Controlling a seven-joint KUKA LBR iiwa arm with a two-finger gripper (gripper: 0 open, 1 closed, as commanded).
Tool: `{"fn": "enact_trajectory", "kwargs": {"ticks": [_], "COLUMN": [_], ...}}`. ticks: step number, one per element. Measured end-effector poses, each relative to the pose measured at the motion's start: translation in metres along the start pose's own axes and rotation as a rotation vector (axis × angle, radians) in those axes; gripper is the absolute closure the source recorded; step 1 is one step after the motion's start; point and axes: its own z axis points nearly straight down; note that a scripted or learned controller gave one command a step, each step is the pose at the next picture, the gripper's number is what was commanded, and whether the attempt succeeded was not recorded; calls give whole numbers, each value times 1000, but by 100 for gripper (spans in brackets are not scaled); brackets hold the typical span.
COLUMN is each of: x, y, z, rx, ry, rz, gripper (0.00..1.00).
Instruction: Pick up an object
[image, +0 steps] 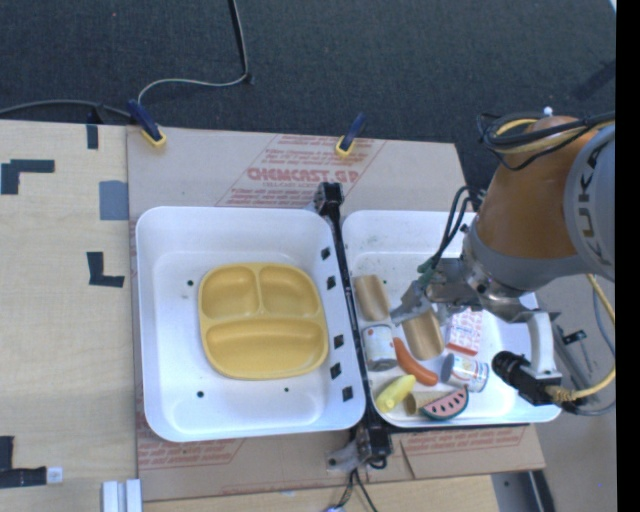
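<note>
Two shallow white plastic bins sit side by side on a cardboard-covered surface (200, 180). The left bin (160, 330) holds one yellow three-compartment plastic plate (263, 320), lying flat near the middle with bare white floor all round it, widest at 9 and 6 o'clock.

The right bin (395, 235) is crowded in its lower half. From the arm's wrist: tan cardboard-like roll (371, 297) at 9 o'clock near the black divider (340, 300); second tan roll (423, 335) just below the wrist; orange carrot-shaped toy (413, 363) at 7 o'clock, touching that roll; yellow banana-like toy (395, 391) and watermelon slice toy (444, 404) by the bottom rim; small silver can (466, 373) at 6 o'clock; red-and-white printed packet (465, 330) just right of the second roll. A pale clear-ish item (378, 345) beside the divider is hard to make out. The top of this bin, at 12 o'clock, is open floor.

The grey arm with orange band (530, 190) covers the bin's right side and rim. The hand (425, 298) is low over the clutter between the two rolls; fingers blur into the items, cannot tell whether wide or narrow, nothing visibly held.

Two yellow-blue clamps (147, 122) and (350, 138) pin the cardboard's top edge. A black cable (238, 40) runs off the top.
</note>
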Motion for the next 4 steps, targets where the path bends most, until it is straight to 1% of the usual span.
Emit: {"fn": "enact_trajectory", "kwargs": {"ticks": [3,4], "x": [2,9], "y": [0,0], "z": [-2,-3], "rx": [0,-1], "ry": [1,1], "rz": [-1,-2], "gripper": [100,100]}}
